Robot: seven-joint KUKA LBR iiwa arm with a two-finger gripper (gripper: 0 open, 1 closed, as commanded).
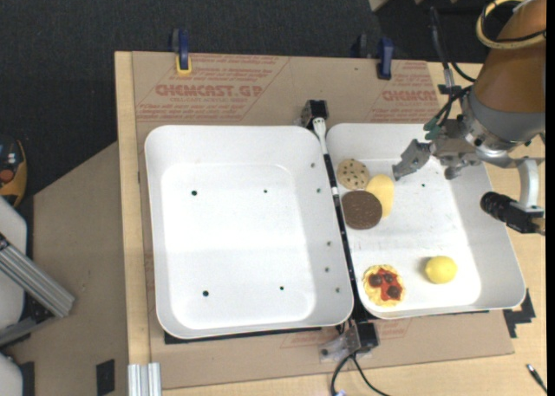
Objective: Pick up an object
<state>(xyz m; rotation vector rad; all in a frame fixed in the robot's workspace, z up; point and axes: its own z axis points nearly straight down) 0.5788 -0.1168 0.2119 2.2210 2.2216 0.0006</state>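
Note:
The right bin [486, 299] holds several small food toys. A tan chip cookie [352, 172] lies by its left wall, with a pale yellow piece [381, 191] and a dark brown round cookie [362, 210] touching just below it. A small pizza-like disc [383, 285] and a yellow lemon [440, 269] sit near the front edge. My gripper [429, 167] hangs over the back of the right bin, right of the tan cookie. Its fingers are spread open with nothing between them, and the left fingertip [402, 168] is close to the pale yellow piece.
The left bin [234, 230] lies beside the right one, with a black divider clip [314, 113] at the back between them. The grey arm with its orange band [512, 56] comes in from the upper right. Blue clamps hold the cardboard base at the back.

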